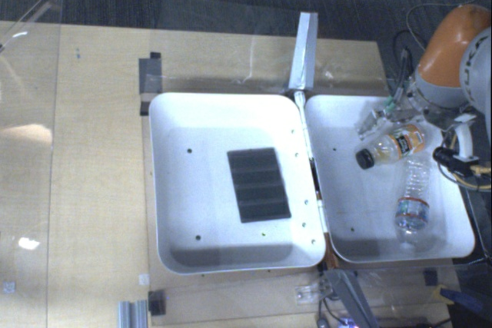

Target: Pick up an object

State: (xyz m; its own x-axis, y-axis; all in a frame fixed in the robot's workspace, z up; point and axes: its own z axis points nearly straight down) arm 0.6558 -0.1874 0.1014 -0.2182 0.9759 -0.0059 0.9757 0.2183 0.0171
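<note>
While jaws hover, bottle just below

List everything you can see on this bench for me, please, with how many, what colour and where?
White bins: two, white, side by side on the bench.
Ridged pad: one, black, lying flat in the middle of the left bin.
Small bottle: one, clear with a dark cap and amber label, lying on its side in the upper part of the right bin.
Water bottle: one, clear plastic, lying in the right bin, toward its right side.
Bench: one, pale wood, under both bins.
Arm: one, grey with an orange band, reaching in from the right.
Gripper: one, metal, above the small bottle's upper end.
</note>
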